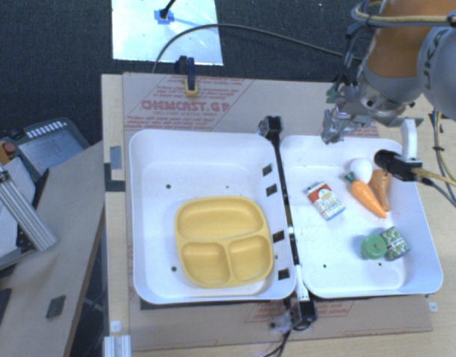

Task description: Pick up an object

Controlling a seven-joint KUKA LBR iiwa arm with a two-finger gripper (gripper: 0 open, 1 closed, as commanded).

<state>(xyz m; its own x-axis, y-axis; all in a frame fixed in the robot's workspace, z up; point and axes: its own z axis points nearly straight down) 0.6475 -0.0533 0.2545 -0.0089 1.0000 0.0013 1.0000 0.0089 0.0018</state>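
I see pincer over right bin's far rim, fingers' state unclear. Carrot, small carton lie nearer me, below pincer.

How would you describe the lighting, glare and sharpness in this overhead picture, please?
Camera view: even, soft light with faint shadows; the bright sheet on the dark floor is washed out by glare; the white bins are bright but keep their edges; the carrot and yellow tray look reasonably sharp; the gripper is slightly soft.

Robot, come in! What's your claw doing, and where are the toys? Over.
Gripper above right bin's back edge, holding nothing. Carrot, small box, green toy lying in that bin. Nothing blocking them.
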